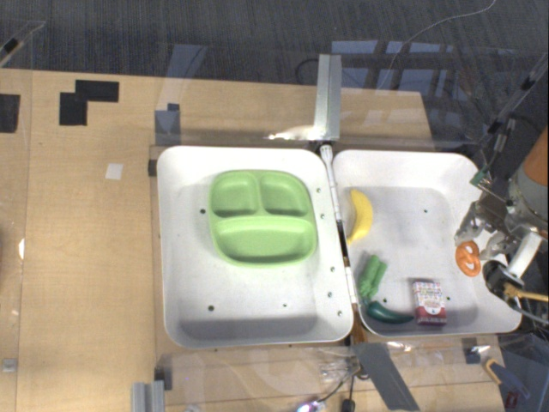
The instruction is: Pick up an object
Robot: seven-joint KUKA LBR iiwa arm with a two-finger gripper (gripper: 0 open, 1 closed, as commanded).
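The right bin [412, 178] holds a yellow banana [361, 215] by its left wall. A light green vegetable [371, 275] and a dark green one [388, 313] lie near the front left corner. A small red and white box [429, 302] rests by the front wall. My gripper [491, 243] hangs over the bin's right edge, at the end of the arm coming in from the right. A small orange ring-shaped object [467, 258] sits right at the gripper's lower left side. Whether it is held or lies on the bin floor is unclear.
The left bin [184, 299] holds a green divided plate [260, 215] in its middle. A metal divider [336, 221] runs between the two bins. The right bin's centre is bare white floor.
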